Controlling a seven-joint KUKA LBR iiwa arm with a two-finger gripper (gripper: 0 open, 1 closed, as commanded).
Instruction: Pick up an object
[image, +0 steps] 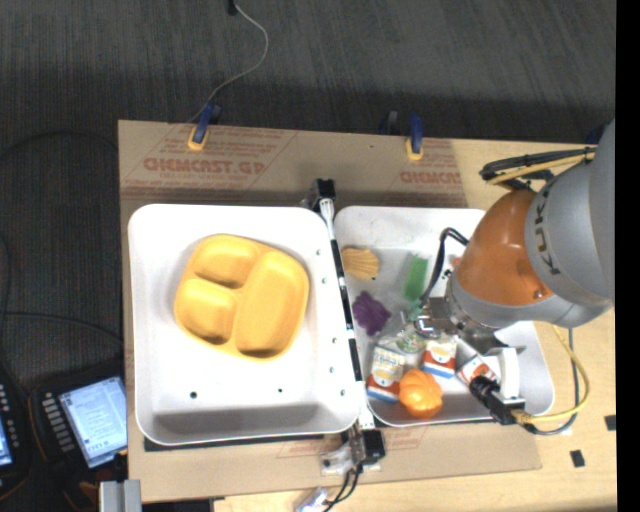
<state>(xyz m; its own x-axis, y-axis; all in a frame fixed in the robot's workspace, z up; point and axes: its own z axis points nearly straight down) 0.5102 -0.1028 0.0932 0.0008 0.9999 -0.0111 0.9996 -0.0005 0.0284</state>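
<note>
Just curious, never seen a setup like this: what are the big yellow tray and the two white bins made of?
The yellow tray looks like moulded plastic: rounded compartments, smooth, soft sheen. The left white bin and right white bin also look like plastic, glossy with rounded corners and lips, though the view alone cannot rule out coated metal.

One fixed camera looks steeply down on both white bins (150, 330), the arm (560, 250) entering from the right.

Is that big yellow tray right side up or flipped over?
Flipped over, it seems: the yellow tray in the left bin shows three bulging humps, not hollows.
</note>
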